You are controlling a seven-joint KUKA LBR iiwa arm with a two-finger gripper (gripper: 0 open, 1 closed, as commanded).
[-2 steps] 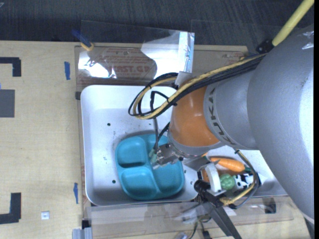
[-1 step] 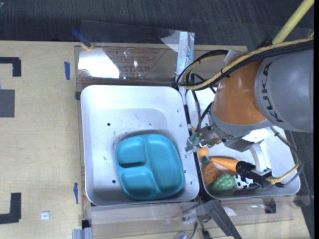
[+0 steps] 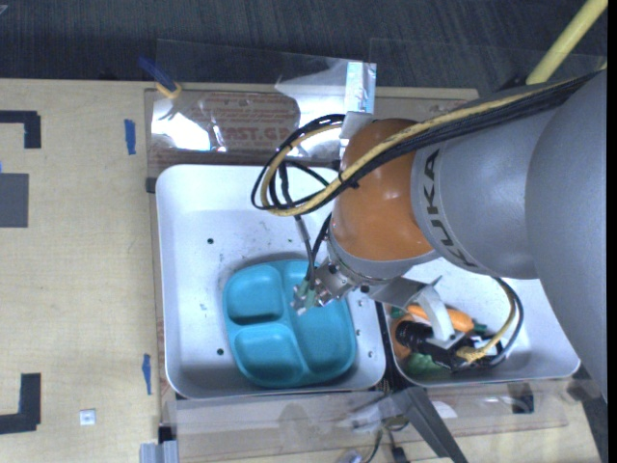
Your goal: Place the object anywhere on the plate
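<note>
The grey arm (image 3: 501, 191) is seen reaching in from the right, and its orange band is hung over the wall between the 2 bins. Much of the right bin (image 3: 551, 347) is covered by it. The pale wooden bench (image 3: 77, 287) is marked with black blocks at its left edge and short strips of blue tape (image 3: 129, 135). Dark carpet (image 3: 289, 8) is seen beyond its far edge. A crumpled clear sheet (image 3: 231, 123) is laid against the far wall of the left bin (image 3: 193, 220).

The teal plate (image 3: 275, 350) is set in the near right part of the left bin, flat on the floor. Its near edge is close to the near wall and its right edge is close to the right wall. Bare white floor is left open to its left and beyond it. The plate is divided into 3 wells: 2 small ones on the left and 1 long one on the right, with the long well run from far to near, slightly slanted.

The gripper (image 3: 310, 299) is held over the plate's far right part, at the ridge between the wells. Whether it is open, closed or gripping anything cannot be told.

Which piece is the object cannot be told. An orange piece (image 3: 463, 323) and a green piece (image 3: 424, 361) are seen in the right bin, near its left wall, partly hidden under the arm.
</note>
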